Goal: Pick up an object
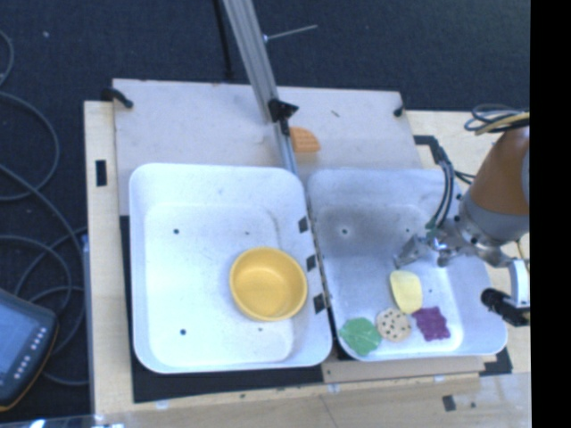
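**Arm Over the Right Bin, Four Small Items Below**

Dark carpet and loose black cables surround a pale wooden bench [223, 114] that bears two shallow white bins side by side. A slanted metal pole [254, 56] crosses the back of the bench, and a small orange object [304, 141] lies beside its foot, behind the bins. At the lower left corner sits a dark tablet-like screen [20, 341].

A yellow bowl [268, 283] stands upright in the left bin [178, 203], toward its lower right part, close to the divide between the bins.

Four small things are clustered along the near edge of the right bin [357, 203]: a green round piece [360, 334], a tan cookie [393, 325] with dark specks touching or just beside it, a purple piece [433, 323] to the right, and a pale yellow piece [406, 290] just above the cookie.

From the right, the grey arm with its orange band [501, 181] reaches over the right bin. Its gripper [421, 251] hangs near the yellow piece, just above and to the left of it in the view. Nothing is seen between its fingers; I cannot tell whether they are spread or pressed together.
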